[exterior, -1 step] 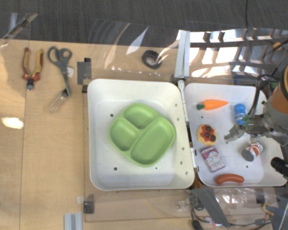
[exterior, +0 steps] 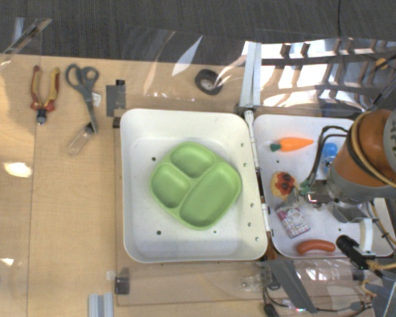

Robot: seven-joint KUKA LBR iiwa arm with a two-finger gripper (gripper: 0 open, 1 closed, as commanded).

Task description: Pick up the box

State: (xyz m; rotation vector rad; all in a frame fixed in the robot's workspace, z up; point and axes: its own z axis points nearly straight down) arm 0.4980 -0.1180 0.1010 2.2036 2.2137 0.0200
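**Box lies in the right bin, arm over it**

You see the box (exterior: 294,221) lying flat in the right bin (exterior: 274,243), between a small red-and-yellow item (exterior: 284,184) and a sausage (exterior: 315,247). The gripper (exterior: 315,193) sits just above-right of it; you cannot tell its state. A green plate (exterior: 196,185) fills the left bin (exterior: 138,243).

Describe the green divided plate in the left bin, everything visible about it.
The green plate is a rounded, glossy tray that looks like plastic, split by raised ridges into three compartments: two smaller ones toward the upper left and one large one at the lower right. It lies flat, turned at a slant, near the middle of the left bin, resting on the bin's white floor. Nothing else touches it.
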